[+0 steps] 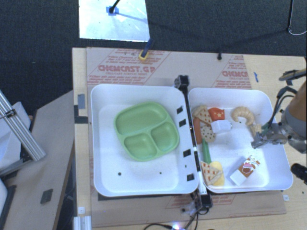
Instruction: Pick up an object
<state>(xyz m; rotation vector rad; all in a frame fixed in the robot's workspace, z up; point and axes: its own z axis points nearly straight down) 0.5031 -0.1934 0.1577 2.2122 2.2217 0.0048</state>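
The right bin holds several toy foods: a tan croissant, a red piece, a small white block, checkered wedges, an orange stick, a green stick, a yellow-edged wedge and a white carton with a red label. My gripper comes in from the right edge and hangs over the bin's right side, to the right of the croissant and above the carton. I see nothing held in it.
The left bin carries a green divided plate. A black divider with clips runs between the bins. A metal sheet lies beyond the bench, and a metal rail stands at the left.
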